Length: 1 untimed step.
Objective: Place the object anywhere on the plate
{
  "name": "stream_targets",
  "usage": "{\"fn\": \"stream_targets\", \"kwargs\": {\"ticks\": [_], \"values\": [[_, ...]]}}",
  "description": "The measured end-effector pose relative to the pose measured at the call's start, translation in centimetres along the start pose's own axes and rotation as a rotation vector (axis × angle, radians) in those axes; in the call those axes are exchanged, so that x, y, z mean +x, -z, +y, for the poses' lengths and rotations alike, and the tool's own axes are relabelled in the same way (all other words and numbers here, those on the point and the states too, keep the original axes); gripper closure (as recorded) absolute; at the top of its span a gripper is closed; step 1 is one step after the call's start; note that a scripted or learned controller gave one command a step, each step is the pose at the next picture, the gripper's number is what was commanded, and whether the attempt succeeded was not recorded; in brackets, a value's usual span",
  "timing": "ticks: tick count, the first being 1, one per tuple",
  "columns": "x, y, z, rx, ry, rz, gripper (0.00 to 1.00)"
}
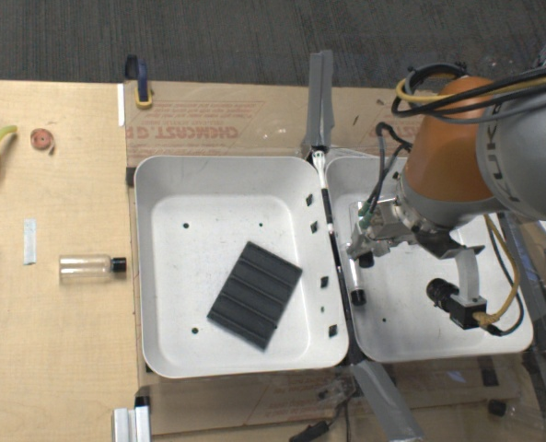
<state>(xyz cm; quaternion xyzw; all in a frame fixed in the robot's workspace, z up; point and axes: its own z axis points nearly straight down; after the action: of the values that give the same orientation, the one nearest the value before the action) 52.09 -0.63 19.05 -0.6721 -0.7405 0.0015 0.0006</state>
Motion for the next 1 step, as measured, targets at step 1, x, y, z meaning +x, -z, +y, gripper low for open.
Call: {"fn": "stream_targets", "kwargs": {"ticks": [1], "values": [[4.17, -0.01, 11.17, -0.001, 0.187, -0.001, 1.0]]}}
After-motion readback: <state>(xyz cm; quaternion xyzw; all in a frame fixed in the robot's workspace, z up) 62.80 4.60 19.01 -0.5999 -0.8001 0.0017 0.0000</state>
